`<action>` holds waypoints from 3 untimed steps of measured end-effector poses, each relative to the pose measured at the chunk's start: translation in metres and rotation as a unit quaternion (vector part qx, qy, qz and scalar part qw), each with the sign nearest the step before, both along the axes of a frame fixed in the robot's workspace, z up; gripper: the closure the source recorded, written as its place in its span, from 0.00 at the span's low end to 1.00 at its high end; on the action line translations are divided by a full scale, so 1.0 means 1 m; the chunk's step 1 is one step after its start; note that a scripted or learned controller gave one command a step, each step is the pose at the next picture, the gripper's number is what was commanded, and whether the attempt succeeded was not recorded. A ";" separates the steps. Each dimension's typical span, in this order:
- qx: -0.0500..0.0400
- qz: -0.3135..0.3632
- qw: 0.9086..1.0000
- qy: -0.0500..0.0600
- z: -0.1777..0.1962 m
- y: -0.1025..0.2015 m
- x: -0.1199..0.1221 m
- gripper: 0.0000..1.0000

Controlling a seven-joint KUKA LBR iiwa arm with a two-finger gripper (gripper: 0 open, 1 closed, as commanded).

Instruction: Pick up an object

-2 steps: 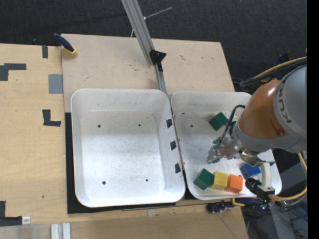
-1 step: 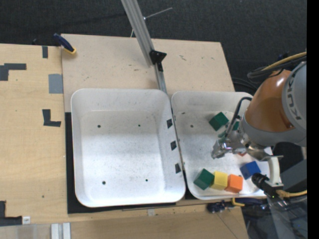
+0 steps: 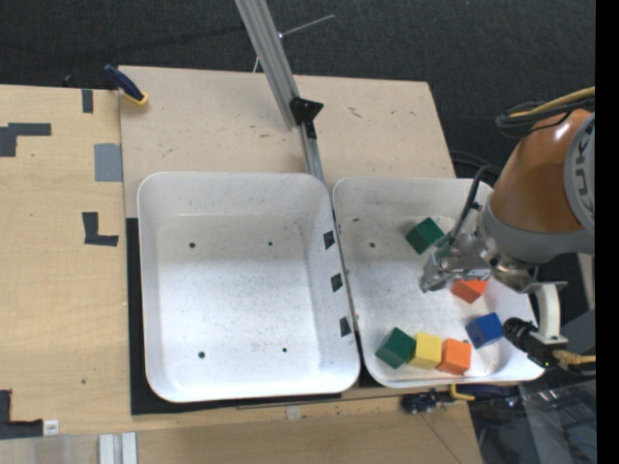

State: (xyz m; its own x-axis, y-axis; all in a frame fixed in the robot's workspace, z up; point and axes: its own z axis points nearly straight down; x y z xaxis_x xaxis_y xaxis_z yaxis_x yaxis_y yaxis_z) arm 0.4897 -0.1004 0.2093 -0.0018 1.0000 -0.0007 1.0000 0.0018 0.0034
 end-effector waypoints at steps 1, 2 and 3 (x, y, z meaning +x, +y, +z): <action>0.000 0.000 1.000 0.000 0.048 0.010 0.001 1.00; 0.001 0.002 1.000 0.002 0.050 0.060 0.022 1.00; 0.000 0.002 1.000 0.003 0.042 0.101 0.037 1.00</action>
State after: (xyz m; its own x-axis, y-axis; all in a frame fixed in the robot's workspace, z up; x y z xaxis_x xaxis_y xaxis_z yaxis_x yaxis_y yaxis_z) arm 0.5269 0.0005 0.2509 -0.0053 1.0000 0.0000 1.0000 0.0053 -0.0020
